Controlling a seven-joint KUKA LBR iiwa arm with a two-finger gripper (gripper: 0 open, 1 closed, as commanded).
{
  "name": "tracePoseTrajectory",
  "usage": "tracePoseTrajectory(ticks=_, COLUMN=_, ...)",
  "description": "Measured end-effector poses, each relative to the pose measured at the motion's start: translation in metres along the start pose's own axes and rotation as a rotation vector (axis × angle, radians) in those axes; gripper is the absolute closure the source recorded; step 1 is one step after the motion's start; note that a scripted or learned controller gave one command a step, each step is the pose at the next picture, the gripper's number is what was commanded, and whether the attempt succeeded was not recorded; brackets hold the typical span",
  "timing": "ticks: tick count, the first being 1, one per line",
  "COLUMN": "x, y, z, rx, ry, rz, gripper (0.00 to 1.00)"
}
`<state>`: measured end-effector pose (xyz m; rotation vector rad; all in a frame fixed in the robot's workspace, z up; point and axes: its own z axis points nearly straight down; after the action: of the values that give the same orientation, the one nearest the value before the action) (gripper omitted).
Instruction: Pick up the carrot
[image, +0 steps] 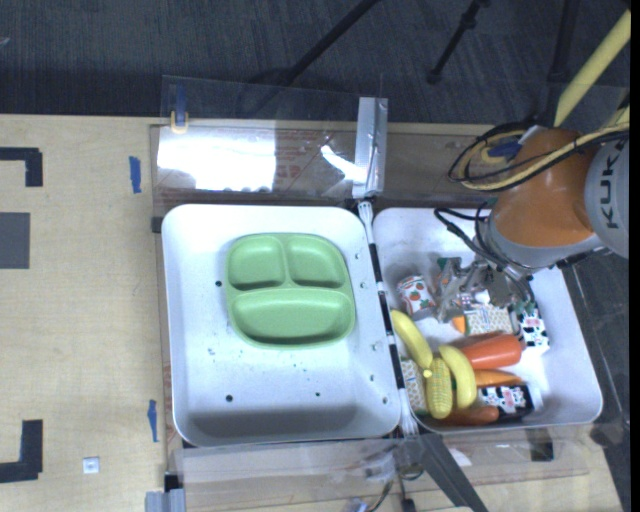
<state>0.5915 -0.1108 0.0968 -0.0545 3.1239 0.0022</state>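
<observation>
The carrot (490, 351), an orange tapered piece, lies across the middle of the right bin (578, 352), just right of two yellow bananas (458, 374). My gripper (468, 292) hangs low over the pile in that bin, a little above and to the left of the carrot, beside small printed cartons. The arm's orange band (540, 205) is at the bin's far right corner. The carrot lies in the pile, apart from the gripper.
An ear of corn (438, 388), a second orange piece (494, 378), a red item (470, 415) and a strawberry-print carton (416, 294) crowd the right bin. The left bin (200, 380) holds a green divided plate (290, 286). Cables trail behind the arm.
</observation>
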Motion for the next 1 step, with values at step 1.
tracePoseTrajectory(ticks=1, x=0.0197, y=0.0104, z=0.0082, rx=0.002, ry=0.004, rz=-0.041, gripper=1.0)
